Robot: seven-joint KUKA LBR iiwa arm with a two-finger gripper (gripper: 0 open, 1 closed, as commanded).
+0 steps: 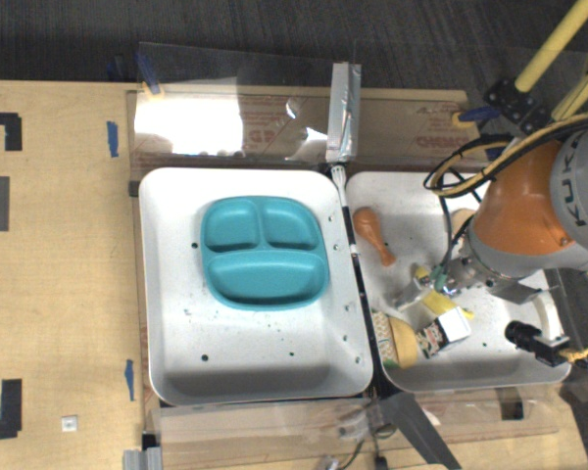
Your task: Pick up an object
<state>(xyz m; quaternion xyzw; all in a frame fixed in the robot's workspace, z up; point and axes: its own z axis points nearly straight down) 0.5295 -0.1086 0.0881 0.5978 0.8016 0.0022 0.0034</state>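
My gripper [438, 280] is low in the right bin [412, 199], under the arm's orange band. It hangs just above a small cluster of items near the bin's middle. Directly below it lies a yellow item [437, 303], touching a small white printed box [445, 329]. A tan, rounded piece [403, 341] rests at the bin's front left. An orange carrot-shaped toy [372, 233] lies apart from the gripper, by the bin's left wall. The wrist hides what sits right at the gripper's tip.
The left bin [167, 311] holds a teal divided plate [265, 251] in its upper middle. A taped clear panel [343, 111] stands behind the two bins. Yellow cables [490, 150] loop near the arm at the upper right.
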